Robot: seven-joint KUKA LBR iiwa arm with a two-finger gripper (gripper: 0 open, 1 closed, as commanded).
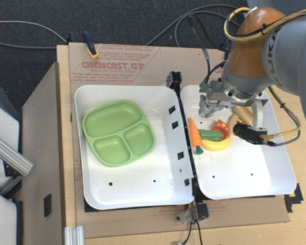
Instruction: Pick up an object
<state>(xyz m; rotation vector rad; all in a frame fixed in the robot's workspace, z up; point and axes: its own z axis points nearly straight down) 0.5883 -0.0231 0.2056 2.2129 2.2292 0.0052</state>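
While the grey arm [275, 45] leans in from the right, its hand [214, 105] hangs low over the far end of the right bin [245, 180], just behind a small huddle of toy food. Whether the hand is wide or narrow I cannot tell; the metal parts blur together from this slant, and nothing is seen between them.

The huddle lies near the divider between the two bins: an orange carrot [194, 131] nearest the divider, a green vegetable [210, 134] lying across a yellow banana [217, 144], and a small red piece [222, 127] touching the banana's upper side. A tan, bread-like object [243, 115] sits just beside them under the wrist, partly hidden by a black cable fitting [247, 133]. The left bin [127, 188] holds a green divided plate [118, 131], well apart from the hand. Both bins rest on a cardboard sheet [117, 60] covering the desk.

The step in hand looks like the approach: the hand is positioned above the pile, no object lifted yet. The next move calls for settling on one piece, probably the carrot or the red piece nearest the hand, coming down squarely on it, and closing without shoving the neighbours, since they touch and could slide or be pinched together.
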